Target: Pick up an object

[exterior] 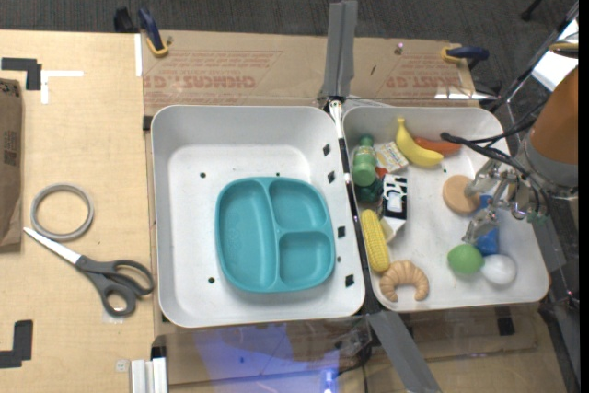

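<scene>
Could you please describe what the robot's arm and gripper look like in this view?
The arm comes in from the right edge as a rounded body with an orange band and grey below it. Black cables loop off it across the right bin. The gripper is a small assembly of bare silvery metal with thin, slender fingers, blurred at this size.

Small blue object point(487, 241) lies beside the green ball point(466, 260).

Scissors point(101, 273) and a tape roll point(62, 211) lie near each other on the bench point(74, 133).
</scene>
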`<state>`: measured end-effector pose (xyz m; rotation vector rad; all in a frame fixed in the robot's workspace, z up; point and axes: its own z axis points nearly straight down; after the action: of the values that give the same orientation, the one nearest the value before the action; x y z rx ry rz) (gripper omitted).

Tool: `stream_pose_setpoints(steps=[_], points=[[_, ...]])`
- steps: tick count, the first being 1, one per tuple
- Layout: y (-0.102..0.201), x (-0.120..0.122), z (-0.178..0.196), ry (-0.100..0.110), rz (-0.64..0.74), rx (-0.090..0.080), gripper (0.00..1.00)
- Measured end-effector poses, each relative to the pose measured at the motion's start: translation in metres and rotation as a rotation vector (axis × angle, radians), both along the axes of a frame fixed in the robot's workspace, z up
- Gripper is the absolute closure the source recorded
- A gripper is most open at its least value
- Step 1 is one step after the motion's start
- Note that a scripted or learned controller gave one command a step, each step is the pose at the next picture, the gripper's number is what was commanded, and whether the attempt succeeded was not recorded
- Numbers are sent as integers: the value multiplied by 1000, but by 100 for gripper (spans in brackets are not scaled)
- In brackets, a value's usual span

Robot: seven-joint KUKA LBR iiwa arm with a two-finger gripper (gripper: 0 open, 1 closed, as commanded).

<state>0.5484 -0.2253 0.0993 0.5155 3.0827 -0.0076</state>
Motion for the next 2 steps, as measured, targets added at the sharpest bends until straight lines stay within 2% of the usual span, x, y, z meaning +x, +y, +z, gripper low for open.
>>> stream_pose_setpoints(steps=[1,2], points=[[3,-55,-1,-4,-171,4,0],[12,-65,-1,-5,-162,2,0]])
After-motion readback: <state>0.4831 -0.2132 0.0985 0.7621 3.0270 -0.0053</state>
